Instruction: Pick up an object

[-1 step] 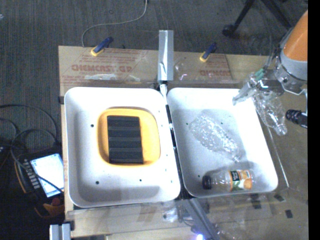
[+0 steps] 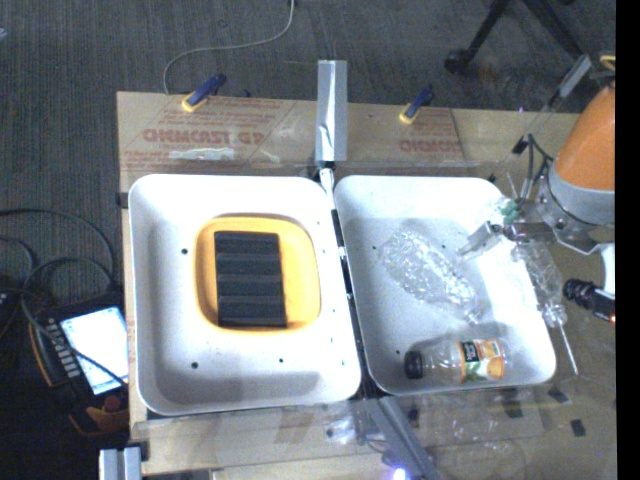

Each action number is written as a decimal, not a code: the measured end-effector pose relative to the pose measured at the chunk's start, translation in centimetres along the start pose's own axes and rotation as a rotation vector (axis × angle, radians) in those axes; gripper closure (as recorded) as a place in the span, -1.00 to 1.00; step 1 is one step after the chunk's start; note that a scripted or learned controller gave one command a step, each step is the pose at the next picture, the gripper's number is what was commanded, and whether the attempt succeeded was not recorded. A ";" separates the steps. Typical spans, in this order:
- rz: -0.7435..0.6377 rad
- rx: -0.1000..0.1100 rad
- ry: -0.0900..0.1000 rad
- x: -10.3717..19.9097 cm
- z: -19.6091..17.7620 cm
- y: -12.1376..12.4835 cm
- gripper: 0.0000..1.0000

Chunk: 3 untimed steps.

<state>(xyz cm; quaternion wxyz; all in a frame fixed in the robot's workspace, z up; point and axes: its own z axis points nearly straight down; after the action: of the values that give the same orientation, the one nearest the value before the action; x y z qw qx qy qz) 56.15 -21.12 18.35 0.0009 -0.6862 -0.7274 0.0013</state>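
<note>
A crumpled clear plastic bottle (image 2: 428, 271) lies in the middle of the right bin (image 2: 400, 193). Along that bin's front wall lies a second bottle (image 2: 458, 359) with an orange label and a black cap, cap pointing left. The left bin (image 2: 160, 268) holds a yellow block with a black ribbed top (image 2: 250, 278). My gripper (image 2: 505, 230) hangs over the right side of the right bin, just right of the clear bottle, with the grey arm and its orange band (image 2: 590, 148) behind it. Nothing is visibly held.
Two blue-and-yellow clamps (image 2: 203, 91) (image 2: 417, 102) hold the cardboard backing at the bench's far edge. A metal post (image 2: 331, 118) rises between the bins at the back. Cables and a lit tablet (image 2: 90, 348) lie on the floor to the left.
</note>
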 end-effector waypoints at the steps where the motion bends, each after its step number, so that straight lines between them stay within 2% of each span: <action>1: -0.089 -0.020 0.001 -0.5 8.0 -2.1 -1.00; 2: -0.174 -0.037 -0.017 1.1 8.5 -5.7 -1.00; 3: 0.189 -0.004 0.001 3.2 7.3 -4.8 -1.00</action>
<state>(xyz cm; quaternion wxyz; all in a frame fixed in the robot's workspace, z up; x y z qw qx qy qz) 51.16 -18.26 11.09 -0.0004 -0.7519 -0.6593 -0.0005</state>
